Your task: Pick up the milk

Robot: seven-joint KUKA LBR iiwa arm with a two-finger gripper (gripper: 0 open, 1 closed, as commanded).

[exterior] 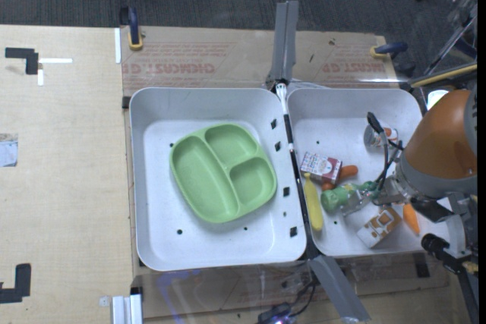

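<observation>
My claw [377, 192] hangs low in the right bin [334, 106], beside a green bottle [339, 198]; how wide it stands I cannot tell. The milk [319, 165], a red and white carton, lies just left; its print is too small to read. The desk [61, 163] cardboard shows mirrored "CHEMCAST GP".

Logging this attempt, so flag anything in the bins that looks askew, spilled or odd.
Nothing is spilled or visibly damaged. The right bin is a loose jumble: a small red-and-white carton, a green bottle and a brown-and-white carton all lie tipped over, and a yellow banana-like item rests along the left wall. The green divided plate sits flat in the left bin.
</observation>
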